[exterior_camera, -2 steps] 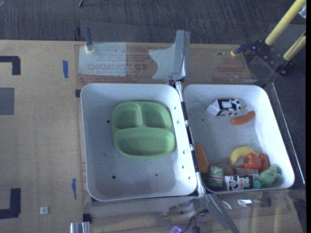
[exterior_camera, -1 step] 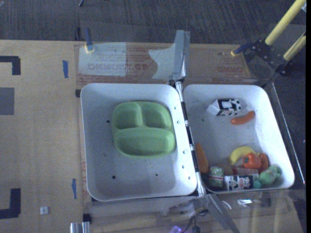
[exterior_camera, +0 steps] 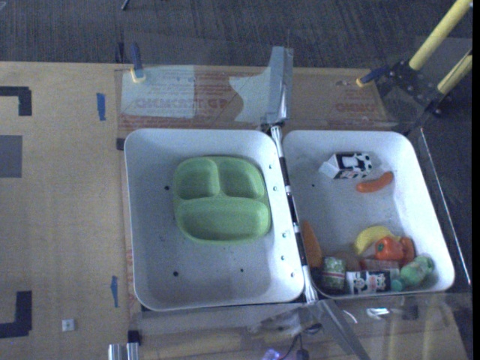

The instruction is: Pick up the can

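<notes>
Two white bins are sitting side by side on the bench, their inner walls touching. The left bin is holding a green plate with three compartments, lying flat a little toward the far side. The right bin is carrying all the small items. A white carton with black patches is lying near its far wall, and an orange sausage shape is resting just beside it, toward the right. The rest are crowding the near end: a yellow banana is touching a red-orange toy, and a green toy is sitting in the near right corner. A box with black and white print is lying along the near wall. A slim orange piece is leaning along the left wall. What is looking like the can, small, greenish and too blurred to be sure of, is standing in the near left corner, between the orange piece and the box and close against both. Whether the hand is spread or pressed together cannot be told.
</notes>
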Controlling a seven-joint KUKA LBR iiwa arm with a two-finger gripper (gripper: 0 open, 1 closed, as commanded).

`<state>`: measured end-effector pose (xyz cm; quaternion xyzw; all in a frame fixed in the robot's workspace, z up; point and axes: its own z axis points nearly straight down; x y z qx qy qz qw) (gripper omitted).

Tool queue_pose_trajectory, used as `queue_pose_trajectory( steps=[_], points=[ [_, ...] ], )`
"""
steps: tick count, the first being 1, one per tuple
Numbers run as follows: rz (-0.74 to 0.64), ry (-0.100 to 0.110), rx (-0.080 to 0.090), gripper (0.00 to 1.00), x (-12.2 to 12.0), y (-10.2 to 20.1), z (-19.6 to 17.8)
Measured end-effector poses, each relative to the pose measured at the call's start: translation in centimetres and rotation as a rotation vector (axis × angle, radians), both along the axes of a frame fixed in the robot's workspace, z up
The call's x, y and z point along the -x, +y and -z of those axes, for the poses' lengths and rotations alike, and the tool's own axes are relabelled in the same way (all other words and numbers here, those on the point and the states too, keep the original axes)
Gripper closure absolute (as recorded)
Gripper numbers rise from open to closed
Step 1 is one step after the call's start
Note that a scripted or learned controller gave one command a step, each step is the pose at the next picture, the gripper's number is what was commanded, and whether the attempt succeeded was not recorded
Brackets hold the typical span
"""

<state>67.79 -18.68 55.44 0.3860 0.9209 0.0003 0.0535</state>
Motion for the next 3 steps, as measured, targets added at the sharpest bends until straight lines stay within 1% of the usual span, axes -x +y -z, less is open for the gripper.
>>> queue_pose_trajectory(
  steps=[3],
  points=[
    [-0.007,-0.031,0.015,1.0,-0.2,0.3,-3.9]
  ],
)
